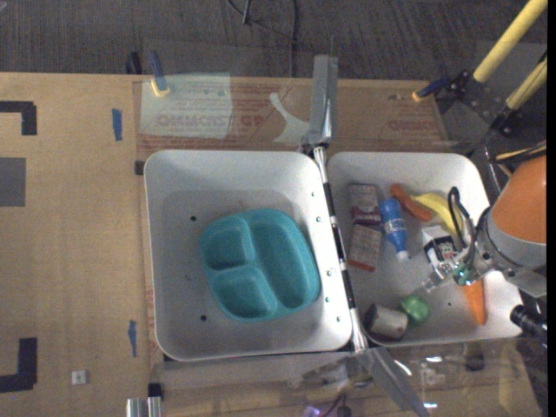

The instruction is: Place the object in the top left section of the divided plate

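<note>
Wooden table [69,259] spread under everything, with blue tape marks on its left part. On it, two shallow white bins side by side: left bin [174,172] and right bin [408,159], touching along a shared middle edge. Inside the left bin, near its centre, a teal divided plate [300,263], lying flat, with one large section to the right and two smaller ones to the left; far-left section [228,243] bare, like the other two. Reaching in from the right, the grey arm [526,220] with its orange band, hanging over the right bin's right side. At its tip, the gripper [453,270], low over the bin floor toward the near right; jaws too blurred and small to read, so released or clenched cannot be told, and nothing seen between them. All loose things lying in the right bin, well apart from the plate. Along that bin's left side, two flat packets, one far [363,200] and one nearer [365,246]. Just right of them, a blue bottle [395,228] on its side. Toward the far end, a yellow banana [434,207] beside an orange piece [401,194]. At the near edge, a grey cup [387,321] tipped over, touching or nearly touching a green lump [416,309]. Just right of the gripper, an orange carrot [474,302]. Just beside the gripper on its far side, a small white and black item [439,248].
</note>
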`<state>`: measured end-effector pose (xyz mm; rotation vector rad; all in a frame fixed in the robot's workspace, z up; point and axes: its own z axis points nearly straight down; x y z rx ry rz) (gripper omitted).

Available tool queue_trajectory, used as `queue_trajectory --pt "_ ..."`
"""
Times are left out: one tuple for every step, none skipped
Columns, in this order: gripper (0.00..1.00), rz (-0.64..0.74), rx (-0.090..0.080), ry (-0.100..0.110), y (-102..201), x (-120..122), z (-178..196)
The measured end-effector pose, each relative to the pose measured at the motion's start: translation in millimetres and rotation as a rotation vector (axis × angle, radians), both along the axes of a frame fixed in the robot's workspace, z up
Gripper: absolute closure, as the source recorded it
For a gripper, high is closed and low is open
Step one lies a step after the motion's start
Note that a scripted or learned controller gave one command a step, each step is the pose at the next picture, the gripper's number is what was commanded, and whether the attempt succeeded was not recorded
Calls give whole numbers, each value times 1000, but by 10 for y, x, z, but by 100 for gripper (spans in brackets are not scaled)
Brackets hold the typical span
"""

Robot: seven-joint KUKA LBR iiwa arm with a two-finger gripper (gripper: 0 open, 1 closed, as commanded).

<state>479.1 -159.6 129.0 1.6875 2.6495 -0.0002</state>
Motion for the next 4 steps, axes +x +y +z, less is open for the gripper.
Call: queue_trajectory --pt "100 203 0 -4 1244 12 556" --pt "100 178 0 -4 1866 8 555" --pt "100 187 0 -3 2613 140 317" --pt "100 405 1 -4 3341 37 448"
